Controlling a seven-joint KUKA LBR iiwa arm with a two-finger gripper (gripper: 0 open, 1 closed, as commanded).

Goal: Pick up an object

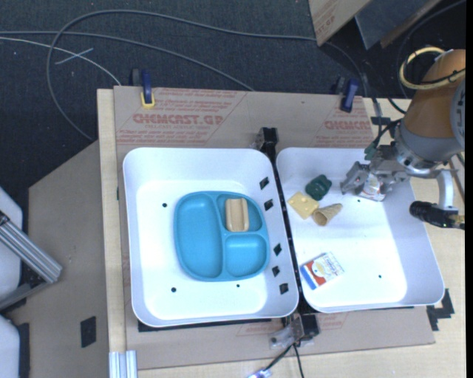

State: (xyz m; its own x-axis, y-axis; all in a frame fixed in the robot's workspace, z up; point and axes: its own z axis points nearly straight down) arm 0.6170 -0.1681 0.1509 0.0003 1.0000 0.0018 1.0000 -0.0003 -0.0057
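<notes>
In the right bin (399, 251) lie a dark green block (318, 186), a yellow cheese-like piece (301, 204), a tan cone (326, 213) and a small red, white and blue packet (322, 269). My gripper (372, 181) hangs over the upper right part of that bin, to the right of the green block and apart from it. Nothing shows between its fingers. The left bin (148, 221) holds a blue divided plate (185, 240) with a tan bread-like piece (236, 215) in its upper right compartment.
Black clips (275, 244) run along the divider between the bins. Blue clamps (147, 86) sit at the bench's far corners. Cables trail over the dark floor beyond the bench, and a cardboard box (336, 16) is at the top right.
</notes>
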